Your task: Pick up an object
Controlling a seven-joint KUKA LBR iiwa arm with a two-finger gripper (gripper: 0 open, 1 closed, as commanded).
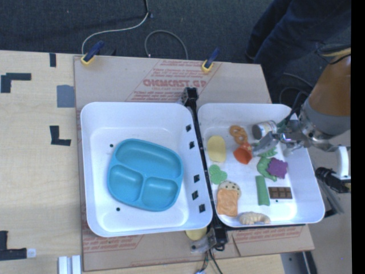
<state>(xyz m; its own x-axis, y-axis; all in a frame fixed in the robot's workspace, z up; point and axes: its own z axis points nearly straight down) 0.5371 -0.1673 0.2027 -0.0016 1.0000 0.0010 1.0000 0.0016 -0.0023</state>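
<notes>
The counter [34,170] carries two shallow white bins set side by side on a cardboard sheet. The left bin [94,124] holds a blue divided plate [145,174] lying near its centre. The right bin [305,207] holds the small objects, any of which would satisfy the task.

The arm [333,96] enters over the right edge of the counter, and its pincer [272,137] sits low over the far half of the right bin, pointing toward the divider between the bins. Whether the pincer is spread or pressed together cannot be told (its tip merges with the grey hardware around it), and nothing can be seen pinched in it.

Objects nearest the pincer, in order of size:

1. The purple piece [278,167] and the green leafy piece [264,165], touching each other, just beside the pincer on its near side.
2. The red-orange piece [243,154], just beside the pincer toward the divider.
3. The pretzel [238,133], near the pincer, toward the far edge of the bin.

The green stick [262,190] lies further toward the near edge, its long axis running far to near. The yellow piece [216,148] lies against the divider.

Judgement: the red-orange piece is the likeliest target, lying on the divider side of the tip.
</notes>
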